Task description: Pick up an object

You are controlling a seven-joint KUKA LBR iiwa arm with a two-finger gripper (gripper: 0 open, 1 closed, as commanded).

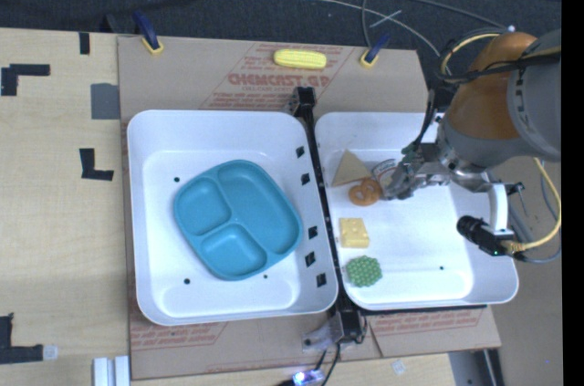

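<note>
Arm: your grey arm point(511, 115) rises closest to the lens, coming in from 3 o'clock, orange band on top.
Gripper: you have the gripper point(394, 181) low in the right bin point(429, 279), tip aimed toward 9 o'clock. You cannot tell from this slant whether it is spread or closed, and nothing shows held in it.
Nearest thing: the brown pretzel-like piece point(364, 192) lies just beside the gripper tip, at its 9 o'clock, possibly touching; you cannot tell.
Handling guess: it looks like a light, stiff toy food with a lumpy, rounded edge, so it may skid on the smooth bin floor. Take it across its narrow width, near the middle.
Beside it: a tan wedge point(350, 166) sits at 11 o'clock of the pretzel piece, touching or nearly so; a nudge could move both.
Further out: a yellow square block point(354, 233) lies toward 6 o'clock, and a green bumpy ball point(364, 271) beyond that, near the front wall.
Left bin: the left bin point(146, 193) holds a blue divided plate point(236, 219).
Outside the bins: a yellow corn cob point(299, 58) rests on the cardboard at 12 o'clock.
</note>
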